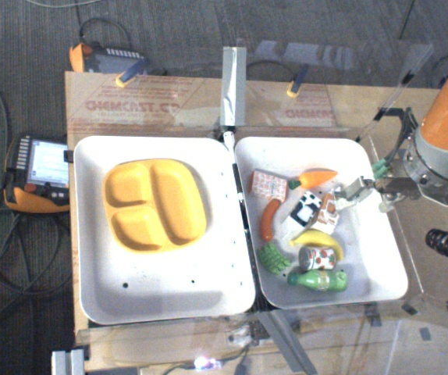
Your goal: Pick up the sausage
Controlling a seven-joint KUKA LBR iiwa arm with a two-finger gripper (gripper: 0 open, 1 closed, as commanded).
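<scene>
Sausage, slim reddish-orange plastic link (pixel 268 219) | red-white packet (pixel 268 183) just above, green toy (pixel 273 258) below (tight neighbours) | gripper (pixel 354 191) well right, grip state unreadable | risk: snagging neighbours.

A wooden bench (pixel 169 104), its top printed with faded red lettering, carries two shallow white bins side by side. The left bin (pixel 99 287) and right bin (pixel 380 280) nearly touch along a central seam. What appear to be two yellow-handled clamps (pixel 128 73) grip the bench's far edge.
</scene>
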